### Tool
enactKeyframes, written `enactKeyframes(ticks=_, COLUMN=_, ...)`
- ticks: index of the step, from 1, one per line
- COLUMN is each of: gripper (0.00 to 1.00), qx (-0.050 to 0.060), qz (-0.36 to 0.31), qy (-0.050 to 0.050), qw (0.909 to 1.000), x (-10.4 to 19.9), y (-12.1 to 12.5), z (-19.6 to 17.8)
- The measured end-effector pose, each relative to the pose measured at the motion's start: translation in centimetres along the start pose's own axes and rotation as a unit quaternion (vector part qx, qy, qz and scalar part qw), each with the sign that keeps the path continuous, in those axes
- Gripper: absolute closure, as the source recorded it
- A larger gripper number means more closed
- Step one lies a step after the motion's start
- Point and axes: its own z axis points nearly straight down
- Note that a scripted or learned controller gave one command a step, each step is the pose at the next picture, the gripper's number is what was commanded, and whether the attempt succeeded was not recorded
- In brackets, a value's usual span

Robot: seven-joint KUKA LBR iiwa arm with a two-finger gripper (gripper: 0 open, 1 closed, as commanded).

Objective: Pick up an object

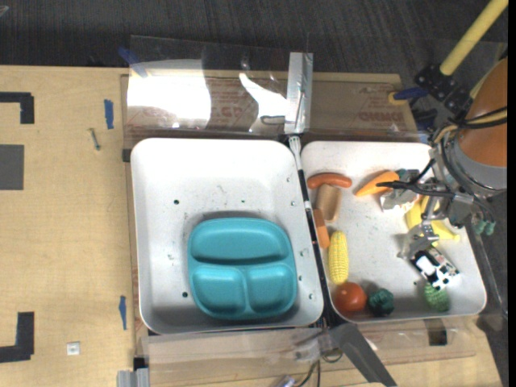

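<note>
The gripper (426, 216) is hovering low over the right white plastic bin (379, 313), beside the small yellow toy piece (425, 230); its grip cannot be judged here. It should be centring squarely over that piece before closing.

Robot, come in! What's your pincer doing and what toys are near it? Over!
Pincer low over right bin, fingers hard to read. Yellow toy and black-and-white toy right beneath. Corn, tomato further off. Nothing seen gripped.
</note>
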Motion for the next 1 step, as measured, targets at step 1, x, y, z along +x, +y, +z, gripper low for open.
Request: enactKeyframes(ticks=1, gripper=0.0, qx=-0.001, qz=-0.025, qy=0.002, qw=0.9997, x=-8.59, y=-7.42, z=6.28)
